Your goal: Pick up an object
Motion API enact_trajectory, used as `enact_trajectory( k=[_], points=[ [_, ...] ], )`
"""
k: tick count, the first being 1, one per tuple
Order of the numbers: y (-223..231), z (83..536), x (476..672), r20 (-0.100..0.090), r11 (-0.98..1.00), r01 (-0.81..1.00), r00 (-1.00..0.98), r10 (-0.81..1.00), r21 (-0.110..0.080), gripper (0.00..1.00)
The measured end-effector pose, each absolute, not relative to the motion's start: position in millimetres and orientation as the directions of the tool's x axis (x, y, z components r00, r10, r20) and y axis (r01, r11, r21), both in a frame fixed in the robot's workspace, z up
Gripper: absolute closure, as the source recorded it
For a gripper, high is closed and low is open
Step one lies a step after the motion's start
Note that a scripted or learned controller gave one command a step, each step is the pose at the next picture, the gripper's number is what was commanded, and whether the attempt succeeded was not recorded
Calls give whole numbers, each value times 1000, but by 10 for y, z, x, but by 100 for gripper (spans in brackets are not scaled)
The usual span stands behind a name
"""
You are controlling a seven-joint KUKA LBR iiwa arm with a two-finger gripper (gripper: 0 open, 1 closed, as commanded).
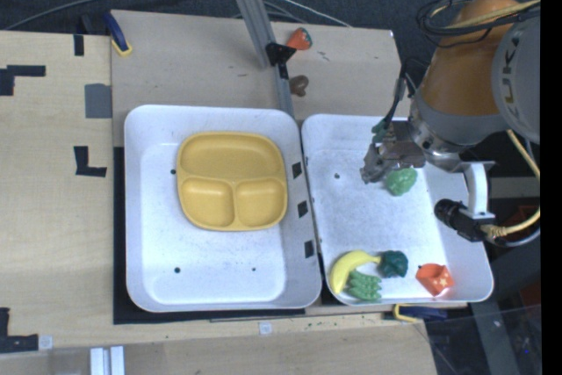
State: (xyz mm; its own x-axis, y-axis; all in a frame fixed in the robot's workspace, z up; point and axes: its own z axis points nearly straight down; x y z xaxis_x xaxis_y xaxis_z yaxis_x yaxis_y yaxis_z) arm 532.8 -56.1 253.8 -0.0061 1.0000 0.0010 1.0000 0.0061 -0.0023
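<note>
Down in the right bin (351,215), a light green lumpy object (401,181) lies near the upper right part of the floor, just beside the jaws (379,164), which hang over the bin's upper middle; the object sits at their right and lower side, and whether it is touching them cannot be told. How far the jaws stand open cannot be told either, since the dark mechanism blurs together, and nothing is seen held between them. At the bin's near edge lie four more small things in a loose row: a yellow banana (349,263) at the left corner, a green bumpy piece (364,285) touching it from below, a dark teal piece (393,263) just to the right of the banana's tip, and an orange-red piece (434,277) apart from these, toward the right corner. The grey arm (465,92) with its orange band comes in from the right above the bin. Beside it, the left bin (149,198) holds a yellow divided tray (233,180) with three compartments, lying flat in its upper middle. Both bins rest on the tabletop (53,189), pale wood with dark tape marks.
</note>
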Motion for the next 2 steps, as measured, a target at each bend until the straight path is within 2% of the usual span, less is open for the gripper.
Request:
enact_trajectory(
  k=[1,2],
  points=[
    [-34,2574,5278,2,8,1000,-8,1000,-2,100],
    [483,2370,5193,1,7,1000,-7,1000,-5,100]
  ],
)
